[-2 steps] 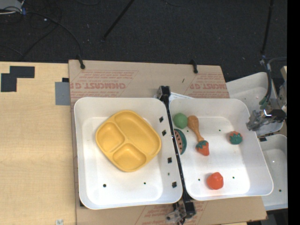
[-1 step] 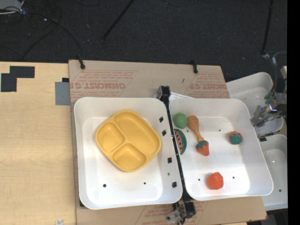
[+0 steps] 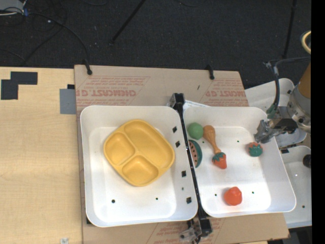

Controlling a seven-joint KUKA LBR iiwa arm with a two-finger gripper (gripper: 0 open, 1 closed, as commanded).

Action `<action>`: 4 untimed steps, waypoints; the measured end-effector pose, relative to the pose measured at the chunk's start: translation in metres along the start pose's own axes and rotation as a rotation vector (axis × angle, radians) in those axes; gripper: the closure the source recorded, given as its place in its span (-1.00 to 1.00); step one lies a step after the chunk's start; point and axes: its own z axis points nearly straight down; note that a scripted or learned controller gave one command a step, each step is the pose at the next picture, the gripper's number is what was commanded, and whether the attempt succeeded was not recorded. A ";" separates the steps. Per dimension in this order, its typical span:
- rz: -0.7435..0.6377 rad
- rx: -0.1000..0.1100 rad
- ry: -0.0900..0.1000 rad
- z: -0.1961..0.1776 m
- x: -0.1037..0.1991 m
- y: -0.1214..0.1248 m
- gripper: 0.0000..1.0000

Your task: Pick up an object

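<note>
small red-green toy (image 3: 255, 149) | right bin (image 3: 284, 187), near right wall | gripper (image 3: 265, 131) just above it, grip state unclear

I see my arm (image 3: 303, 93) as grey metal with an orange band up top, a dark cable looping beside it, and a grey-black gripper (image 3: 265, 131) at its end.

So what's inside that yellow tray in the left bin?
Nothing that I can see. The yellow tray shows three bare compartments. It lies flat in the left bin, so whatever bin floor is beneath it stays covered. The toys sit in the right bin.
</note>
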 end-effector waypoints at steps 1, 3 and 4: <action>0.001 0.000 0.000 0.001 0.052 -0.004 1.00; 0.000 0.001 0.000 0.019 0.171 -0.014 1.00; 0.001 0.002 -0.002 0.028 0.220 -0.018 1.00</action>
